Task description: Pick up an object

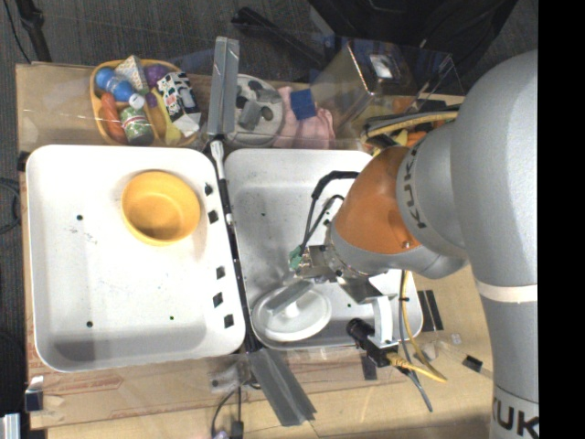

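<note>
A round, pale, shallow dish point(291, 318) lies at the front left corner of the right bin point(274, 190). My gripper point(294, 293) hangs low over the dish's upper rim, reaching in from the right under the orange wrist band. The wrist hides the middle and right of this bin. A yellow bowl point(162, 207) sits upright at the back of the left bin point(82, 282), far from the gripper.
Behind the bins stand a yellow basket point(137, 99) of small items, a grey object point(256, 108), a pink cloth point(306, 126) and a clear box point(384, 71). A ridge with black clips point(219, 245) divides the bins. The grey arm fills the right side.
</note>
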Robot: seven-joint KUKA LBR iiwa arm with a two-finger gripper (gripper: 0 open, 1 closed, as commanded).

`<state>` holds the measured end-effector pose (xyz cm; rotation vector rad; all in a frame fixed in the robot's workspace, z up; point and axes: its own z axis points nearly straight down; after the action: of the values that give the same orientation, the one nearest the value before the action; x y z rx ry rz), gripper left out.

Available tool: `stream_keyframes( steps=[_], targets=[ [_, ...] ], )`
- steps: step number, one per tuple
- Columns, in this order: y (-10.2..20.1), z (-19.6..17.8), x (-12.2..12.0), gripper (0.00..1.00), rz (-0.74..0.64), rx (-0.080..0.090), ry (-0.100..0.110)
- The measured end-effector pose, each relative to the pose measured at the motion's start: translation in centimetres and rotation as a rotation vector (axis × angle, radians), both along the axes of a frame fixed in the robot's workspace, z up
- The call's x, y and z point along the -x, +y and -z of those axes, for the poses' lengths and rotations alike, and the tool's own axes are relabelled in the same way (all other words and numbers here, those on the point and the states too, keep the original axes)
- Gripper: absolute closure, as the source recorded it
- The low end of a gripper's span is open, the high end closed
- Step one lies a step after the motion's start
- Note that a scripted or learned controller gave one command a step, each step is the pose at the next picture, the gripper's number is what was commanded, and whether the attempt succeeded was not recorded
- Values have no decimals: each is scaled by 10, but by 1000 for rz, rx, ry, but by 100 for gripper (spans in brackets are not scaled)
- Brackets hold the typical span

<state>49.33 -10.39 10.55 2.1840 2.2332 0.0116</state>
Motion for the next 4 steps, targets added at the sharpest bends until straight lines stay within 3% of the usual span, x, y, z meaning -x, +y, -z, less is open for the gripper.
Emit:
stream_keyframes(
  steps=[1,2,3,4],
  targets=[
    [48,-86,-83,100,244,-10,22],
    [48,-86,-83,0,243,-10,23],
    [5,-21,-24,0,132,-10,24],
    [-8,13,3,0,22,-10,16]
  ],
)
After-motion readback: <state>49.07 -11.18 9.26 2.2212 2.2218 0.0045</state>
